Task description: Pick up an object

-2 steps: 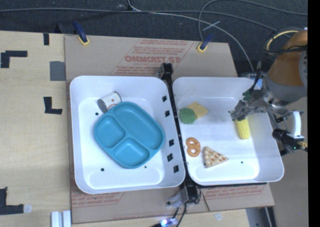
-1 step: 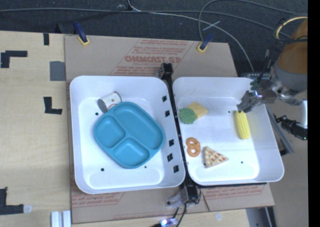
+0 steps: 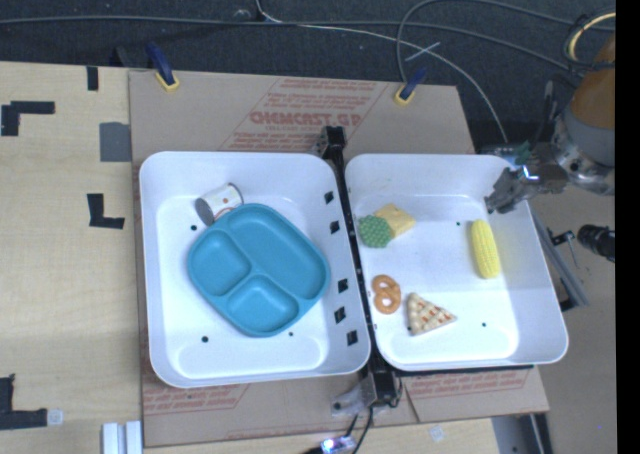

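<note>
The right bin (image 3: 520,337) holds a yellow corn cob (image 3: 485,248), a green broccoli piece (image 3: 375,232) touching a yellow cheese wedge (image 3: 397,219), a brown pretzel (image 3: 386,293) and a waffle-patterned pizza slice (image 3: 428,315). My gripper (image 3: 505,191) hangs over the bin's upper right corner, above and right of the corn, with nothing visible between its fingers. Its arm enters from the right edge.
The left bin (image 3: 165,342) carries a blue divided plate (image 3: 258,268) and a small white and red can (image 3: 219,204) lying at its upper left. A black clip strip runs between the bins. Cables cross the dark backdrop behind the bench.
</note>
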Robot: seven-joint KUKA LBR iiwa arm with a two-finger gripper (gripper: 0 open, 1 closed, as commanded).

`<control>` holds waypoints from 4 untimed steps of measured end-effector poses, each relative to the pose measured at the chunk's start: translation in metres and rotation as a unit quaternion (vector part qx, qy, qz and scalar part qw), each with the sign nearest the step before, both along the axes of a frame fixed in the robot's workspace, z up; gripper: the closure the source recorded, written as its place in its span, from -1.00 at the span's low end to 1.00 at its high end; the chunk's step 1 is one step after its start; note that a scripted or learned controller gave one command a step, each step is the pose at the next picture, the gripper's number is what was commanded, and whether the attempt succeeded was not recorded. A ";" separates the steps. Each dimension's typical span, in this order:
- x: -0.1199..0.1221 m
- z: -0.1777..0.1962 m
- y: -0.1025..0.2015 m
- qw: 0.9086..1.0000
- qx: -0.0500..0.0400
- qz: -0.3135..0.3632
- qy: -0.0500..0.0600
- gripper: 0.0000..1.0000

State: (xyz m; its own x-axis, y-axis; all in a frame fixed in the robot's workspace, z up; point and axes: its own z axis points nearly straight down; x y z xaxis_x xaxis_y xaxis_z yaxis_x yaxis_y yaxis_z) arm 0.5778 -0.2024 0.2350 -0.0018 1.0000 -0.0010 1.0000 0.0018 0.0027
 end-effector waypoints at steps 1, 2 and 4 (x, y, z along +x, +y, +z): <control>0.007 0.001 0.059 1.000 0.001 0.002 0.001 1.00; 0.004 0.009 0.114 1.000 0.001 0.002 0.002 1.00; -0.013 -0.010 0.232 1.000 0.001 0.002 0.003 1.00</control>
State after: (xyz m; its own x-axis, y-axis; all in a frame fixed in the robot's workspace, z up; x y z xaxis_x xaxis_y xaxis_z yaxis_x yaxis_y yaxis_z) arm 0.5653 0.0299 0.2254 -0.0051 1.0000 0.0001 1.0000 0.0051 -0.0031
